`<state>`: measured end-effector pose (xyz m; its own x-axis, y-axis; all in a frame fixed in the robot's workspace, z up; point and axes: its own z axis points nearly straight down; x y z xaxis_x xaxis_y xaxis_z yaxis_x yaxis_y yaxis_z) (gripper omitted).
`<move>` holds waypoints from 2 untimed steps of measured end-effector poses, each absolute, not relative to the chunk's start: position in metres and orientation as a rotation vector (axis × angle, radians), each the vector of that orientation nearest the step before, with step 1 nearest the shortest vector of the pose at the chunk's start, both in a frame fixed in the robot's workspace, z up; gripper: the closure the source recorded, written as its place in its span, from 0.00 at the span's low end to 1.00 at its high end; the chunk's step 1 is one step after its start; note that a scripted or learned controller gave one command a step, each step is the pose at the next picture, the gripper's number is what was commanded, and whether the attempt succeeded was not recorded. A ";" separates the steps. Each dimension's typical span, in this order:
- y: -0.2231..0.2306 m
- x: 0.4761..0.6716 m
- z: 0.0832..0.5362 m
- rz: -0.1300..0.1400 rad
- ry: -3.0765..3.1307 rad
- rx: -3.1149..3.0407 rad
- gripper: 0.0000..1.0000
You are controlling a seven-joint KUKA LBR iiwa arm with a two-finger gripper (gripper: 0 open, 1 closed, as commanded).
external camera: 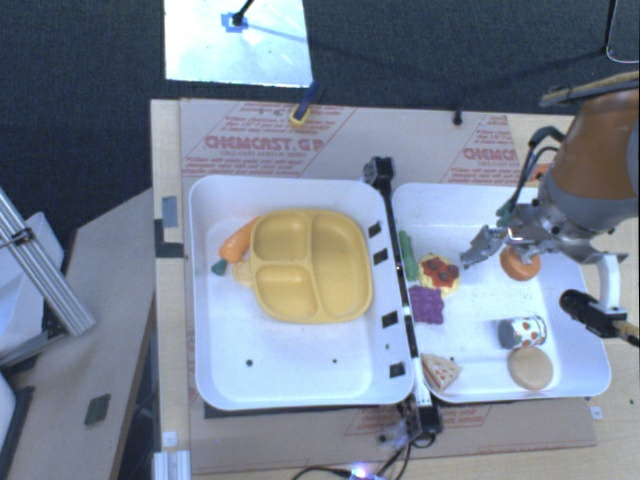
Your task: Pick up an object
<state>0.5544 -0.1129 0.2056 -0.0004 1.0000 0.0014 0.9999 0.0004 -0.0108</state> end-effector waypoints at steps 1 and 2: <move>-0.113 0.557 0.212 -0.001 -2.225 -2.219 0.00; -0.117 0.564 0.153 0.002 -2.221 -2.219 0.00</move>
<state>0.5638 -0.1173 0.1529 -0.0012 1.0000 0.0005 1.0000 0.0012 -0.0022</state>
